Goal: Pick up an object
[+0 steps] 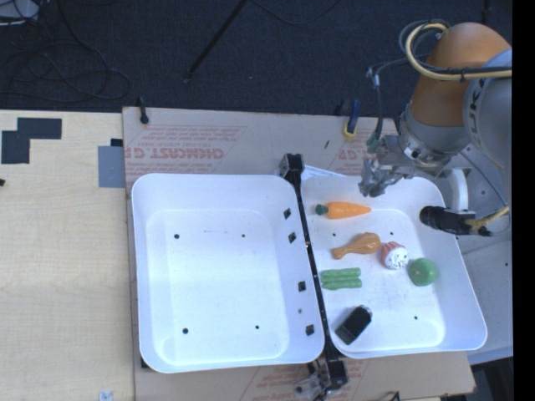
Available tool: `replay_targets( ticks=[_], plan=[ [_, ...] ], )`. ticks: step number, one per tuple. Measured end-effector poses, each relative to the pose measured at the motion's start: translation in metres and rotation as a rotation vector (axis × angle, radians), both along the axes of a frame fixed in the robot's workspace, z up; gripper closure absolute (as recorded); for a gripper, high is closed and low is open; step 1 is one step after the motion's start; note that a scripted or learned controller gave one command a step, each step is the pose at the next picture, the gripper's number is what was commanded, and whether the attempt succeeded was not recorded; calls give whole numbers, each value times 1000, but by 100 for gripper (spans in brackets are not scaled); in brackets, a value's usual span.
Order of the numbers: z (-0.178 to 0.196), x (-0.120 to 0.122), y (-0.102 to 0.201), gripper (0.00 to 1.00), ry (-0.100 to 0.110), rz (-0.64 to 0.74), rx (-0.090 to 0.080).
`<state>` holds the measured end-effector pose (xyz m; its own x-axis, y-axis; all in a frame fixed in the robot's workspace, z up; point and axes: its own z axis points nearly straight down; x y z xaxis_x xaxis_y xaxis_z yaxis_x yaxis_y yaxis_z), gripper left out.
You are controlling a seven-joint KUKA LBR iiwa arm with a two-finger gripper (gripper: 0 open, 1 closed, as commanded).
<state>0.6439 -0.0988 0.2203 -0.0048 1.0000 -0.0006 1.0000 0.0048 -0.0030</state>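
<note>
The right bin holds several small objects. An orange toy carrot lies near its back edge. Below it sit a tan drumstick-shaped piece, a red-and-white round piece, a green ball, a green ridged piece and a black block. My gripper hangs over the bin's back edge, just right of and above the carrot, with nothing visibly between its fingers.
The left bin stands beside the right one, with a black divider rail between them. Both rest on a cardboard sheet. A black fixture sticks in over the right bin's right rim.
</note>
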Motion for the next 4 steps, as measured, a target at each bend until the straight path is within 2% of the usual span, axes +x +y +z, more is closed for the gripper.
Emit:
replay_targets(
  ticks=[1, 2, 3, 4],
  plan=[
    [125, -36, -6, 100, -11, -6, 0],
    [164, 2, 62, 100, -7, 2, 2],
    [231, 0, 111, 100, -8, 1, 2],
    [323, 0, 178, 100, -10, 3, 3]
  ],
)
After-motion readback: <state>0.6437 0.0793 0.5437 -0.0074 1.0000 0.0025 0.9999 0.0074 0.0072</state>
